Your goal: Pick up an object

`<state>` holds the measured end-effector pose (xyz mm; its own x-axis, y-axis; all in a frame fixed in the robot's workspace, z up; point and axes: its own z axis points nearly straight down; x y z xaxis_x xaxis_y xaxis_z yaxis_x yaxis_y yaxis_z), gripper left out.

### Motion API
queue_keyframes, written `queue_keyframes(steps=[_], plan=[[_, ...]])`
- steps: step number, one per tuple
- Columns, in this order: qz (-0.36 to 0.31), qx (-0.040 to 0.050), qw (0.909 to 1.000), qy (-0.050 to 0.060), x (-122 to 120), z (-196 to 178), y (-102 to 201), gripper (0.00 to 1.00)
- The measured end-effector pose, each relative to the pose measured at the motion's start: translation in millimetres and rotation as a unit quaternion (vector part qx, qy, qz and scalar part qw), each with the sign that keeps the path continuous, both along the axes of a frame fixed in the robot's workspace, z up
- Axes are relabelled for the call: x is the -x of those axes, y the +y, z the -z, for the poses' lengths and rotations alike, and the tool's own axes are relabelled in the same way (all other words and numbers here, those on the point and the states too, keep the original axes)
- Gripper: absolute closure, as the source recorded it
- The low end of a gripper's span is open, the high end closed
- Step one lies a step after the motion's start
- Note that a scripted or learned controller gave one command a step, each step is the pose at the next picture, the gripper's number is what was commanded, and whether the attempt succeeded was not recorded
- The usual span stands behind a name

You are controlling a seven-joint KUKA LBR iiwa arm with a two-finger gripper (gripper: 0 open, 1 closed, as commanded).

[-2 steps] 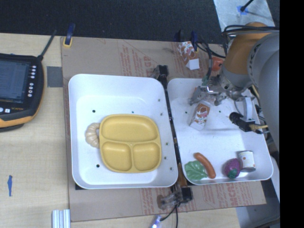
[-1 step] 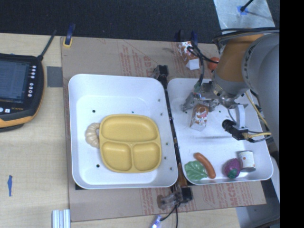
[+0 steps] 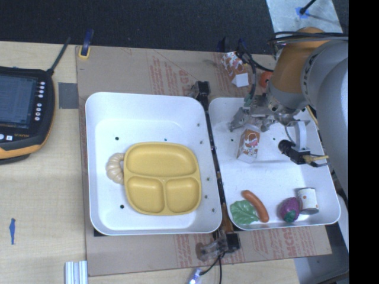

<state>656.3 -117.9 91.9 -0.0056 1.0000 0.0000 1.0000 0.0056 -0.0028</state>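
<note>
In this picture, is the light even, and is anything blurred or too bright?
Camera view: light is soft and fairly even; the white bins look bright, slightly washed; the yellow tray is sharp; the end effector area is cluttered and slightly soft.

We see the grey arm (image 3: 331, 76) reaching in from the right, its orange band (image 3: 293, 70) just above the wrist. The gripper (image 3: 251, 123) points down and to the left, low over the right side.

Cardboard-covered bench (image 3: 148, 70) with two white bins (image 3: 100, 158) side by side, pendant (image 3: 21, 111) left.
</note>
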Motion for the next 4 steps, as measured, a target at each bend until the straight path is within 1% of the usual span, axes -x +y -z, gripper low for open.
queue_keyframes(steps=[1,2,3,4], plan=[[0.001,0.0001,1.0000,0.001,20,0,-7,0.00],[0.000,0.0000,1.0000,0.000,4,0,-18,0.00],[0.001,0.0004,1.0000,0.001,40,0,4,0.00],[0.000,0.0008,1.0000,0.001,39,-11,3,1.00]])
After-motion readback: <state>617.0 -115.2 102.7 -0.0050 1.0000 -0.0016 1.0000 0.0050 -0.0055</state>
